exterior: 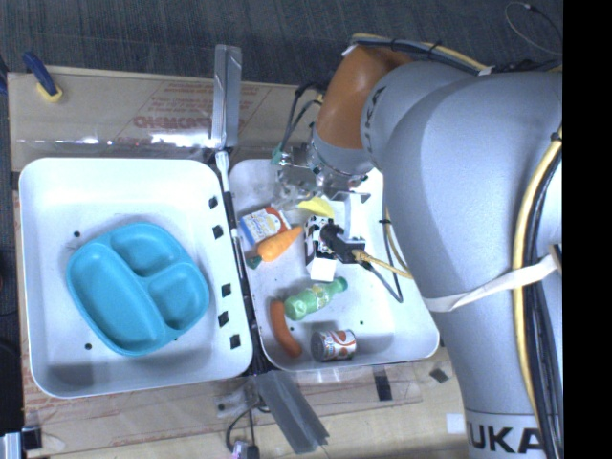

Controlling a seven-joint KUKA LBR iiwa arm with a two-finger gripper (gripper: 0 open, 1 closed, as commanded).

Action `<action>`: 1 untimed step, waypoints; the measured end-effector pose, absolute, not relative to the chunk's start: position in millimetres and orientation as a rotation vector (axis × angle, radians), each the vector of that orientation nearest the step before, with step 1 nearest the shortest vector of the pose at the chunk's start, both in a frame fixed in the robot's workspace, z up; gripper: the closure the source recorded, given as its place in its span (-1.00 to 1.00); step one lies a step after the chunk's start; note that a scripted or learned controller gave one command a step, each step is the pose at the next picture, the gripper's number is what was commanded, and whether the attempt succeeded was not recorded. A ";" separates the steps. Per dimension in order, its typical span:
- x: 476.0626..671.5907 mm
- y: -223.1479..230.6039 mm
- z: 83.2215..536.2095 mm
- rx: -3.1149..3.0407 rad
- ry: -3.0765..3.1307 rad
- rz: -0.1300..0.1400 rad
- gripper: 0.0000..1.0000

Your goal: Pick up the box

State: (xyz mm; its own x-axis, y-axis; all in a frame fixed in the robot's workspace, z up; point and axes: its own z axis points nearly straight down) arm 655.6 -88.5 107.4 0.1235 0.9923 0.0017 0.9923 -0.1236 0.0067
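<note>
Over the right-hand shallow white bin (406,338), the grey arm with its orange band (349,89) reaches down so that the tool (304,182) sits low at the bin's far end; how it stands cannot be told from this slant. Just beside it lies the small white and blue carton box (260,226), touching an orange carrot (280,246). Nearer the front lie a green bottle (314,299), a sausage (285,328) and a crushed can (334,344). A blue divided plate (139,285) sits in the left bin (57,185). This looks like the approach step: next the tool must shift toward the box and close on it alone
</note>
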 end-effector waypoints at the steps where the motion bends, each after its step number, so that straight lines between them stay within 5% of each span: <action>1: 655.5 -88.2 107.3 2.351 2.078 0.009 -1.00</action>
State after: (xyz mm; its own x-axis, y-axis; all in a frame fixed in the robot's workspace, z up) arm 655.5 -88.2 107.3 0.1229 0.9924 0.0019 0.9924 -0.1230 0.0064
